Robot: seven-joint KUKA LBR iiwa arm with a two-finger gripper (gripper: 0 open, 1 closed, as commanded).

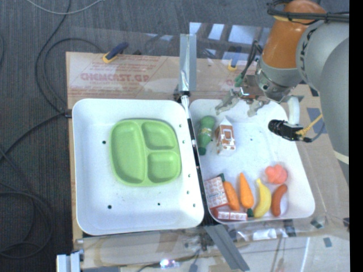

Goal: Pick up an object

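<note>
Camera view shows the gripper (245, 101) spread wide and holding nothing at the right bin's (300, 177) twelve o'clock rim, likely poised above the carton (226, 137).

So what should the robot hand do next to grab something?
Probably lower toward the small carton. The gripper hangs over the right bin's far edge with nothing between its fingers, and the carton lies nearest, just below it.

Right bin (300, 169): centre floor open between carton (226, 138) and far-side toys. Near edge crowded: carrots (245, 190), banana (261, 198), sausage (278, 199), packet (215, 190) (all close together). Green bottle (205, 132) hugs divider wall. Left bin (91, 174): green tray (146, 152) occupies the middle, margins free.
</note>
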